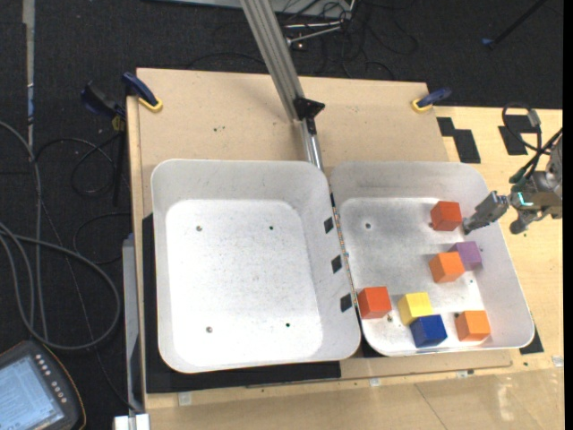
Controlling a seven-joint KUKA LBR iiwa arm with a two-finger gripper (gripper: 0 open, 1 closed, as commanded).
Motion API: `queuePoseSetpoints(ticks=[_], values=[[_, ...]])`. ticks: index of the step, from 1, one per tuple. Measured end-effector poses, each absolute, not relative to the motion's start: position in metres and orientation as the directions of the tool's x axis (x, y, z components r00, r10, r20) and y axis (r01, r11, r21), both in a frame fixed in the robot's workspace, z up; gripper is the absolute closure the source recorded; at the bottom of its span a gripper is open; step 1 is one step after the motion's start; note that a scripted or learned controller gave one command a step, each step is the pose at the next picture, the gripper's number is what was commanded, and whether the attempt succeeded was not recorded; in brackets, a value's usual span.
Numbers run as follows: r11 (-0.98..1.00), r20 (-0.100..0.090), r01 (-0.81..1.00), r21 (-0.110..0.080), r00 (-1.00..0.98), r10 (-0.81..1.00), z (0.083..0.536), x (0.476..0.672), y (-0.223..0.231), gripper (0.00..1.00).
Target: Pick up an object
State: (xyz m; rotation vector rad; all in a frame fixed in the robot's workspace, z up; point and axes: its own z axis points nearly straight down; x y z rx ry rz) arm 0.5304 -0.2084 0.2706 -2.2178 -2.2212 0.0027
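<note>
Two white bins, faintly speckled grey, sit on a tan wooden bench (pixel 233 119); the right bin (pixel 394 191) holds four orange blocks (pixel 446 214) (pixel 446 266) (pixel 374 301) (pixel 473 325), one purple block (pixel 469 254), one yellow block (pixel 414 306) and one blue block (pixel 429 331). Blue-and-yellow clamps (pixel 143 92) (pixel 431 99) grip the far edge, above black flooring.

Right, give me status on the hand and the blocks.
Hand at right bin's far right edge, holding nothing. Nearest: orange block, just left of it. Six more blocks lie nearer the camera. Nothing blocking.

No readable text — labels, numbers, signs none legible.
</note>
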Motion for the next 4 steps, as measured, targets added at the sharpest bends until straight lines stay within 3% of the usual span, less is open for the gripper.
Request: queuePoseSetpoints(ticks=[1,3,4], values=[[0.002,0.0,1.0,0.0,-0.002,1.0,0.272,0.531,-0.208,0.0],[0.0,0.001,1.0,-0.004,0.0,1.0,0.158,0.543,-0.197,0.0],[-0.001,-0.007,1.0,0.015,0.001,1.0,0.125,0.552,-0.204,0.0]])
